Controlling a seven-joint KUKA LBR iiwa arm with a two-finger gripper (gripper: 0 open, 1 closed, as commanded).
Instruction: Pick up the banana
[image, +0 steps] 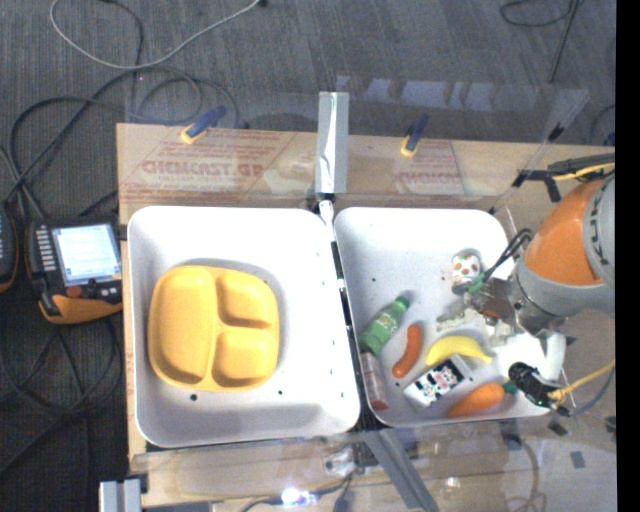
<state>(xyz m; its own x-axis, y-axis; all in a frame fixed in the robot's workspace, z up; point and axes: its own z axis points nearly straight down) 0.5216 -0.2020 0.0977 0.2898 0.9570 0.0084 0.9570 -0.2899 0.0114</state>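
The banana (459, 349) lies in the right bin (400, 240), wedged between a sausage (407, 350), a printed box (437, 382) and a carrot (476, 399). The gripper (497, 300) hovers near its upper right; I cannot tell its state. It might snag neighbours; the far half offers room.

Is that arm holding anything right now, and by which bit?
It cannot be told. The gripper sits just above the banana in the right bin, and nothing shows between its fingers.
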